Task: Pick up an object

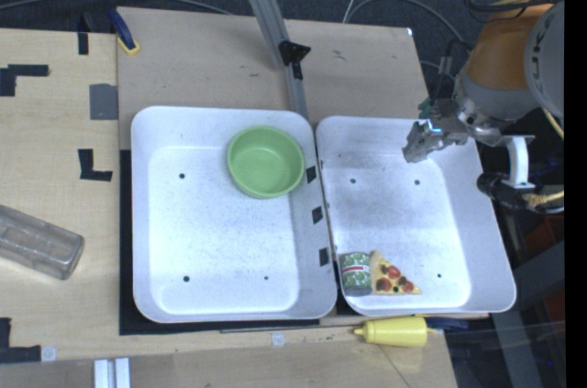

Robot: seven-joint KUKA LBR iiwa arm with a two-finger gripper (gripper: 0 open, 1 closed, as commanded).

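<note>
A: Claw [424,141] state?
B: Can't tell, too blurry; nothing visibly in it. Hangs over right bin [459,221], upper right of frame.
A: Targets?
B: Pizza slice [393,278] + small can [356,272] in that bin's lower-left corner, well apart from claw; green bowl [265,160] in left bin [174,221].

Both bins [220,285] are white with dark speckles, and the bowl [265,160] is plain light green. The bottle [396,331] is yellow, and the pizza slice [393,277] is orange-yellow with red dots.

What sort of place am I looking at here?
Probably a robot test bench in a lab: a robot arm reaches over two white bins holding a green bowl and toy pizza slice.
</note>
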